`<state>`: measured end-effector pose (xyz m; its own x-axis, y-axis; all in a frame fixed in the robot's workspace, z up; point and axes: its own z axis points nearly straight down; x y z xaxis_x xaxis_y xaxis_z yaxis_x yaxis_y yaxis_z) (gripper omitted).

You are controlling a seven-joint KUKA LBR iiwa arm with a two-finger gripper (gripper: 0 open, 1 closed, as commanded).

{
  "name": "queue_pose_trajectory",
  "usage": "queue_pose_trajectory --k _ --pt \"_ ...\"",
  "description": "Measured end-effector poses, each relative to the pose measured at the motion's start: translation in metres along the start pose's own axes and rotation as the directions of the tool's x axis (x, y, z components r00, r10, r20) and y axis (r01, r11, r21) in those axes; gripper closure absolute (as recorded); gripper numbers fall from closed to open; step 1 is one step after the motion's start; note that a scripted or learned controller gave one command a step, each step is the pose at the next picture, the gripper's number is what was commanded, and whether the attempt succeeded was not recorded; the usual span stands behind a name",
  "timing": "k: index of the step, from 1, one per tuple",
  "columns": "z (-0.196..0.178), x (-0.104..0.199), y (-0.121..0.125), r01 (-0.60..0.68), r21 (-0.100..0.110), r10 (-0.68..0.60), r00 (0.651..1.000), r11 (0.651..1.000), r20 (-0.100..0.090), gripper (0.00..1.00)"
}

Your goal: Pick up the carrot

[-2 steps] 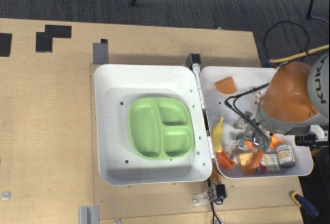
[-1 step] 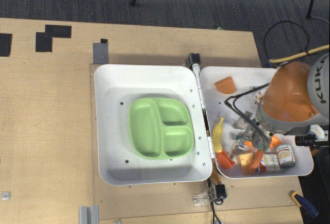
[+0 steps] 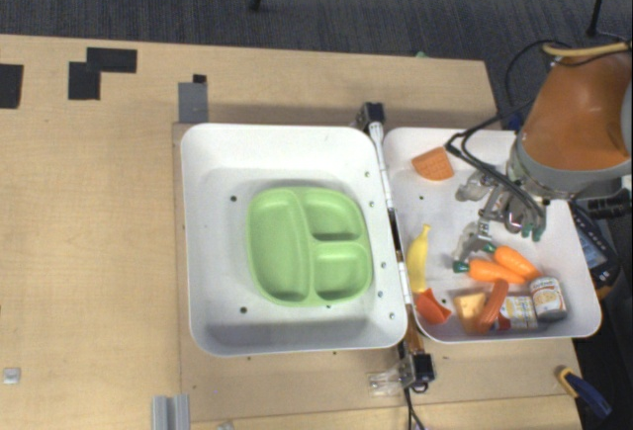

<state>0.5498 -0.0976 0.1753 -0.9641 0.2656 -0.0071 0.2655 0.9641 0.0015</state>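
nearest the lens, a clear plastic clip (image 3: pixel 388 381) is seen on the bench below the bins. left to right: the left white bin (image 3: pixel 213 220) is occupied by a green divided plastic tray (image 3: pixel 309 245). in the right white bin (image 3: pixel 574 319) are found a yellow banana (image 3: pixel 418 256), an orange wedge (image 3: pixel 432 164), a red piece (image 3: pixel 430 306), the orange carrot (image 3: pixel 502 266) and two small cans (image 3: pixel 535 303). the metal two-finger gripper (image 3: pixel 473 242) is lowered just beside the carrot's left end; whether it is spread or pressed together cannot be told.

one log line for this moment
phase: reaching | pincer: in right bin, just above carrot | carrot: lying in bin, not lifted | left bin: green tray
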Motion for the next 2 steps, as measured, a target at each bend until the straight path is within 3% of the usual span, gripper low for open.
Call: queue_pose_trajectory --k 1,2 --pt "0.0778 0.0162 -0.0217 0.155 -0.001 -0.155 0.988 0.988 -0.002 0.00" --pt "0.0826 0.0187 -0.0158 0.314 -0.001 -0.314 0.949 0.949 0.010 0.00"
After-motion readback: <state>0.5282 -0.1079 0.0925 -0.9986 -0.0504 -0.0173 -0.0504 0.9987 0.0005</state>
